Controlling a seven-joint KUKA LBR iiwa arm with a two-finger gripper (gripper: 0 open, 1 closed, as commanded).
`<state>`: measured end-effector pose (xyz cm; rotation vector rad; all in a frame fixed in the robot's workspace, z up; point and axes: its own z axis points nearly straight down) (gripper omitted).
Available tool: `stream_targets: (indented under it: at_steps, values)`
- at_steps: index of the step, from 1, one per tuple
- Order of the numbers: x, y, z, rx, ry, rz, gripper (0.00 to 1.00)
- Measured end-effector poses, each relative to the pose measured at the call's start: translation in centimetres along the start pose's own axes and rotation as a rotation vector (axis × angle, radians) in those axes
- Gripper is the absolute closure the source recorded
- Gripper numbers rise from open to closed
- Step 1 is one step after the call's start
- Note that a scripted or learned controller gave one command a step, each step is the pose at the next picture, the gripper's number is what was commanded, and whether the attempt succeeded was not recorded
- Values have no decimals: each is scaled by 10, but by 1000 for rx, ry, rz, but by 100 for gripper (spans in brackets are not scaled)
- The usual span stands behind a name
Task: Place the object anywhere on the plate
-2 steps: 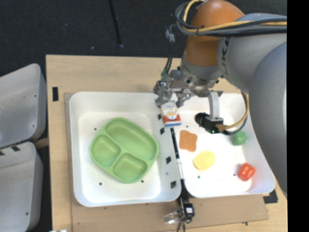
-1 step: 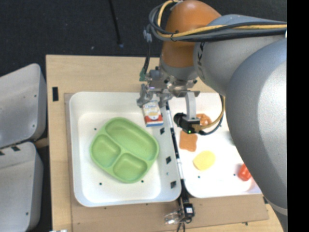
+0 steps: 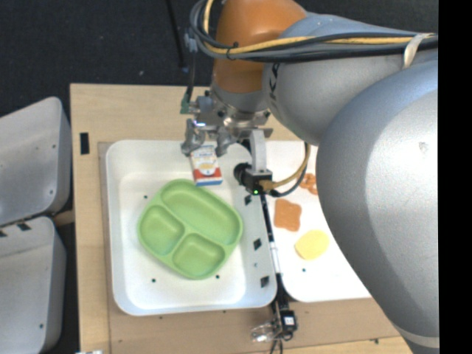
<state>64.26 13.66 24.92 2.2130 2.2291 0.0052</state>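
sitting upright just past the far edge of the green plate (image 3: 190, 228), the small carton (image 3: 206, 166) (white with orange and blue print) is in the left bin (image 3: 122, 198), far half, close to the divider side. carton looks to be touching or just beside the plate rim, can't tell which. gripper (image 3: 209, 140) is directly above the carton, and its metal fingers (image 3: 193, 137) come down around the carton's top; carton top sits between them, so it reads as pinched, though the contact itself is partly hidden by the wrist hardware.

plate: three compartments, tilted diagonally, roughly centre of the left bin, nothing in any compartment.

arm (image 3: 369, 146) comes in from the right, orange band (image 3: 254, 28) above the wrist at the far side, yellow and black cables looped over it.

right bin (image 3: 324, 286): orange toast-shaped piece (image 3: 287, 214) near the divider, yellow piece (image 3: 311, 245) just nearer than it, another orange item (image 3: 309, 184) partly hidden under the arm.

both bins sit on the light wooden worktop (image 3: 88, 116).
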Motion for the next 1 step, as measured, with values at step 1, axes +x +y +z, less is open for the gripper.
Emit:
stream_targets:
  at_steps: [1]
  values:
    - [-3,-1,1,3,-2,4,0]
